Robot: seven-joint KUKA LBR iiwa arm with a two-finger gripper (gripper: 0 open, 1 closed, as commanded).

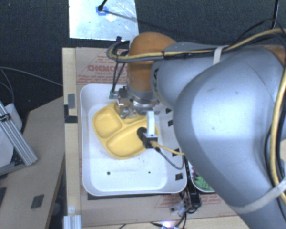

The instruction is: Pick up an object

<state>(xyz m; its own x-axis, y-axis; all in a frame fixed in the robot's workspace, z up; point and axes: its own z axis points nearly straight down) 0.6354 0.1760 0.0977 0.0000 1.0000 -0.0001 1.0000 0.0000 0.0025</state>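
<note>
Yellow plastic, a divided tray [115, 133], lay tilted in the white bin [133, 180] at the centre of the frame, toward the bin's upper half. Directly above the tray's upper right edge sat the hand [132, 109], low over it or touching; whether it was spread or pressed together I could not tell. Grey arm [229, 123] filled the right side, over the worktop [43, 128].

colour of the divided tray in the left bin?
Yellow. The divided tray shows clearly in the camera view, under the gripper.
</note>
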